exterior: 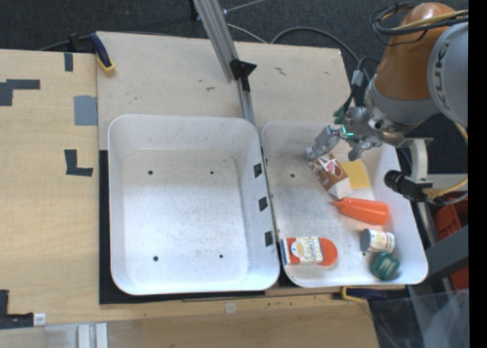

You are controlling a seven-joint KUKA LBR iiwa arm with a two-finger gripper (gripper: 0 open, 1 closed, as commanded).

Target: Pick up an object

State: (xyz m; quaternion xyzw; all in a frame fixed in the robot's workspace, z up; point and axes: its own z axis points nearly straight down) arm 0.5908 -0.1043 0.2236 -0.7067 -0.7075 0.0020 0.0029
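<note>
The gripper (329, 143) is hanging over the upper part of the right bin (293, 190), with its grey fingers (319, 143) pointing down and to the left, but honestly I can't tell whether they're spread or pressed together from this angle. Nothing is visibly sitting between them. Just below the fingertips a small brown and white carton (332, 172) is lying in the bin, with its top end right up near the tips, though whether they're actually touching it is hard to say. A yellow block (356, 177) is sitting just beside the carton on its right. Below those, an orange bottle (361, 209) is lying on its side. Further down, a red and white packet (310, 250) is resting by the bin's lower left corner, and a little white cup (378, 241) and a dark green thing (385, 266) are sitting near the lower right corner. The left bin (183, 202) is lying right alongside.
</note>
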